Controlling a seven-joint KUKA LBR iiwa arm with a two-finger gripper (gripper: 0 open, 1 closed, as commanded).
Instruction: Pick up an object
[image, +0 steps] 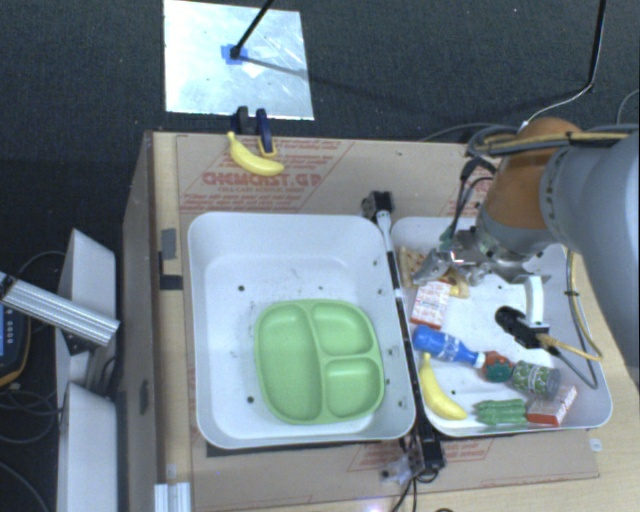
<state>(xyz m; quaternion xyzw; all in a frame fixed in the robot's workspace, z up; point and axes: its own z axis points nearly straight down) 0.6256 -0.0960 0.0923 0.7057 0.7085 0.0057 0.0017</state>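
Right bin (480, 305), far-left end: gripper (447, 262) hangs over clutter, red-and-white packet (432, 300) just on its near side, long axis roughly near-far, probably untouched; grip state can't tell.

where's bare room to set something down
In the left bin, bare floor between the green plate and its far and left walls. The right bin is crowded: hand, carton, blue bottle and banana pack its left side; little room by its right wall.
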